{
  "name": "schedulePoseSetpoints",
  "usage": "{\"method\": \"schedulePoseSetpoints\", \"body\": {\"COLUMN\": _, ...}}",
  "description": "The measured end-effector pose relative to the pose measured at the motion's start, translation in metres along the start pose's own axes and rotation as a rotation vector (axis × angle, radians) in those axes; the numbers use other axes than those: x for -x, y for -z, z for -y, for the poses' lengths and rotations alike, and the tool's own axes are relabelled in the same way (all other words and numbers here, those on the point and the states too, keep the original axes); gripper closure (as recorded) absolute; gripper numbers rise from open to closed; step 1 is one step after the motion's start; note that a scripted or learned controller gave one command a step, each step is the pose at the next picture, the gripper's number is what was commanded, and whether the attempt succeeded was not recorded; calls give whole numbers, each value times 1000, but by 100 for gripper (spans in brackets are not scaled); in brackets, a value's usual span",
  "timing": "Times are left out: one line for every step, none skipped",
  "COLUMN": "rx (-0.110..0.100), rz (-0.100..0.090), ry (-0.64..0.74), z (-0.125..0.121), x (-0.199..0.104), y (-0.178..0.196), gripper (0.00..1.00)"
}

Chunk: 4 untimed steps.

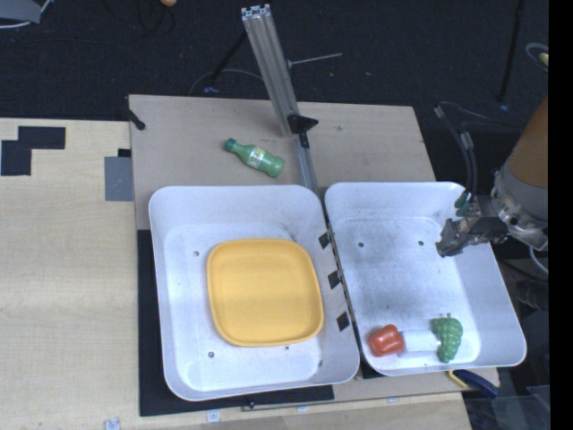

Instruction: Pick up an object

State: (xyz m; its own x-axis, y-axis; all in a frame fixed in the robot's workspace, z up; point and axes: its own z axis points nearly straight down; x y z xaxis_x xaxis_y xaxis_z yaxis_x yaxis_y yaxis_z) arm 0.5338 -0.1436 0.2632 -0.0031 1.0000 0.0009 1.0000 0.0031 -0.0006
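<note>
Two small things lie in the right bin [421,213], close along its front edge: a red pepper [385,339] toward the front left corner and a green broccoli [447,337] just to its right, the two near each other but apart. Either would serve as the thing to pick. Both look like toy food, so I would guess them light and fairly stiff, with smooth skin that could slide under a pinch. The pepper is rounded and squat; I would take it across its widest middle. The broccoli is lumpy, with a narrower stalk pointing to the front edge, and that stalk seems the surer place to take hold.

The claw [455,238] hangs over the right edge of the same bin, toward its back, well apart from both pieces. It carries nothing that I can make out, and from here I cannot tell how it is set. The grey arm with its orange band [537,150] reaches in from the right.

The left bin [170,213] holds a yellow plate [265,291] lying flat near its middle. Behind the bins, on the bare desk [376,133], a small green bottle [254,158] lies on its side, and a slanted metal rail [273,61] stands beside it.
</note>
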Motion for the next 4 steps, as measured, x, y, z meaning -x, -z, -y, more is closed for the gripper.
{"method": "schedulePoseSetpoints", "body": {"rx": 0, "rz": 1, "ry": 1, "z": 6, "x": -58, "y": 2, "gripper": 100}}
{"method": "schedulePoseSetpoints", "body": {"rx": 0, "rz": 0, "ry": 1, "z": 5, "x": -119, "y": -3, "gripper": 100}}
{"method": "schedulePoseSetpoints", "body": {"rx": -2, "rz": 0, "ry": 0, "z": 11, "x": -167, "y": -21, "gripper": 100}}
{"method": "schedulePoseSetpoints", "body": {"rx": 0, "rz": 0, "ry": 1, "z": 14, "x": -221, "y": -15, "gripper": 100}}
